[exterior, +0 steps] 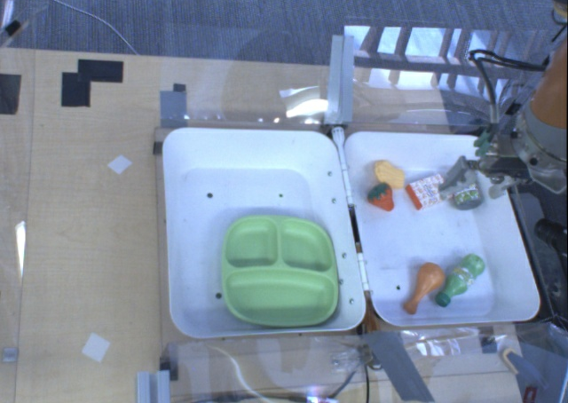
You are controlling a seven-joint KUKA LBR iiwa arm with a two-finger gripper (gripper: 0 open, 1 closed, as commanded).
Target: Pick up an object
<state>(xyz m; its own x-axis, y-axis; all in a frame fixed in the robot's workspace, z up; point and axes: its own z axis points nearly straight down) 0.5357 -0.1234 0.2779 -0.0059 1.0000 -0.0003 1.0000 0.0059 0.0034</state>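
The gripper (pixel 463 186) hangs low in the right bin (pixel 390 290), just right of the red-and-white packet (pixel 426 191); whether it is released or clenched I cannot tell, and nothing visibly sits in it. Left of the packet lie a yellow piece (pixel 389 172) and a toy strawberry (pixel 382 198). A descent here could clip the packet's edge and shove it aside. The gripper's tips blur into a grey blob.
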